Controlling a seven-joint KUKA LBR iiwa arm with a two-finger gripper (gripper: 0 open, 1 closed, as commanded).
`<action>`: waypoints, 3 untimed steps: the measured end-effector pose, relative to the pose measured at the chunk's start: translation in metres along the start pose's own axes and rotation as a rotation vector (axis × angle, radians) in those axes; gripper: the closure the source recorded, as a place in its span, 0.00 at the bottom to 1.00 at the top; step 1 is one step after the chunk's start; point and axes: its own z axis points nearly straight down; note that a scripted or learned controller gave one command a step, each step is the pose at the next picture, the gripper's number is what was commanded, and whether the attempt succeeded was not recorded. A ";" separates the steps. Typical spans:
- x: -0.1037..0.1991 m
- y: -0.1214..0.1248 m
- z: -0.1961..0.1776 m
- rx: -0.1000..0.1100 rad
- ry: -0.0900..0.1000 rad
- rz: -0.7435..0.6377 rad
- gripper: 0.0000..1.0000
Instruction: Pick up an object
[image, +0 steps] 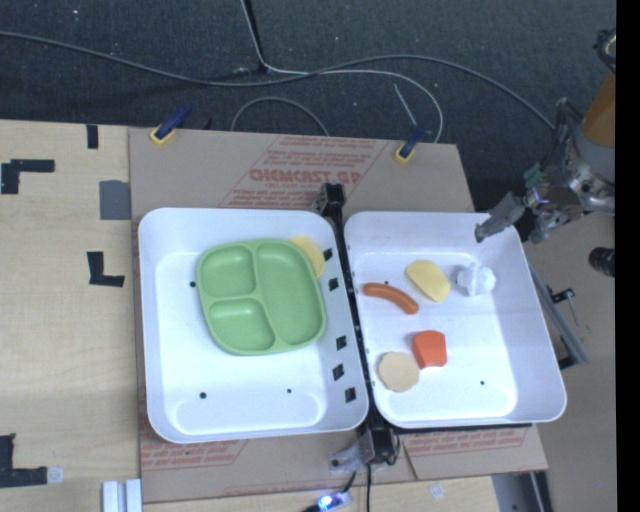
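Presumably approaching, the gripper (500, 222) is hanging over the right bin (530, 400) at its upper right rim, holding nothing visible (how its end is set I cannot tell). Pickable things are lying there: hotdog (390, 296), yellow piece (428, 280), white object (475, 280), orange block (430, 349), tan disc (398, 372). The left bin (170, 400) is carrying a green tray (262, 297).

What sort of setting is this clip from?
Likely a robotics lab bench for pick tests: two white bins clamped on cardboard, toy food such as a sausage, and loose cables on the floor.
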 end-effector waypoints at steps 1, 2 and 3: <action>0.001 0.002 -0.008 -0.012 -0.003 -0.004 0.00; -0.002 0.003 0.036 -0.009 -0.003 -0.004 0.00; -0.008 -0.003 0.096 -0.006 -0.003 -0.003 0.00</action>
